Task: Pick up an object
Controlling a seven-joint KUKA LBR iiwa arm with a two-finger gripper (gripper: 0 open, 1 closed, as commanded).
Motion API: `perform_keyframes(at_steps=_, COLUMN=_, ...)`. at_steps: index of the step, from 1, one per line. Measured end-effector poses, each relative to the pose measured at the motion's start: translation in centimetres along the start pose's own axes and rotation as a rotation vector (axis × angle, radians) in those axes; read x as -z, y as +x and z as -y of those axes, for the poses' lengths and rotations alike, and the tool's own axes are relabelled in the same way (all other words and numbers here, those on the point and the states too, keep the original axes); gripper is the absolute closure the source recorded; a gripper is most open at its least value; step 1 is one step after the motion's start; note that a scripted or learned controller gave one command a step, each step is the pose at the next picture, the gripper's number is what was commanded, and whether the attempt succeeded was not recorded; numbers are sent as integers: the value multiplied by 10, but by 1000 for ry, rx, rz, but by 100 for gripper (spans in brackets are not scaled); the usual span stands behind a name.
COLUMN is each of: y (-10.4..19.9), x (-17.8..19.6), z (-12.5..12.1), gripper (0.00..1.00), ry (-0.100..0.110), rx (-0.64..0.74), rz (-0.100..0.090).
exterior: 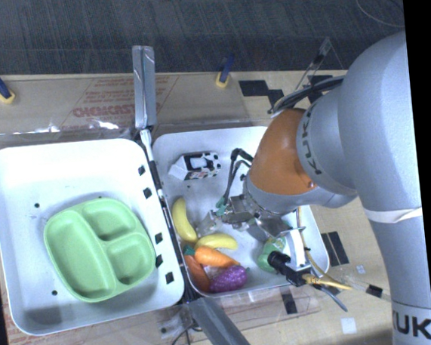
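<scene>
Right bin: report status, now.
Gripper low in right bin, grip unclear. Bananas, carrot, grapes loose beside it. Green tray in left bin.

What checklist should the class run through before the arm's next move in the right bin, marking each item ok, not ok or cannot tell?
1. Toys lie in the right bin: ok, banana, carrot, grapes.
2. Gripper is over that bin: ok.
3. An object sits between its fingers: cannot tell.
4. Green plate stays out of the way, in the left bin: ok.
5. Toys stand apart for a clean grasp: not ok, they crowd together.
</scene>
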State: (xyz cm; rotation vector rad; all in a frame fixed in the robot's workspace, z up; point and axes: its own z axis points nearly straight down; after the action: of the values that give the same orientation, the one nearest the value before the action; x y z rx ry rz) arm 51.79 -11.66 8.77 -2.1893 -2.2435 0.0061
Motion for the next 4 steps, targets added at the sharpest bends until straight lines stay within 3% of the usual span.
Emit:
perform_keyframes(at_steps=1, y=-8, x=0, z=41, gripper=0, ry=-2, rx=125, rz=0)
perform_keyframes(at_steps=2, y=-38, x=1, z=-64, gripper=0, ry=-1, rx=208, rz=1)
perform_keyframes(at_steps=3, y=-17, x=128, z=-74, gripper=0, ry=-2, rx=6, rz=2)
perform_keyframes(at_steps=4, y=-18, x=25, z=-69, gripper=0, ry=3, rx=39, rz=1)
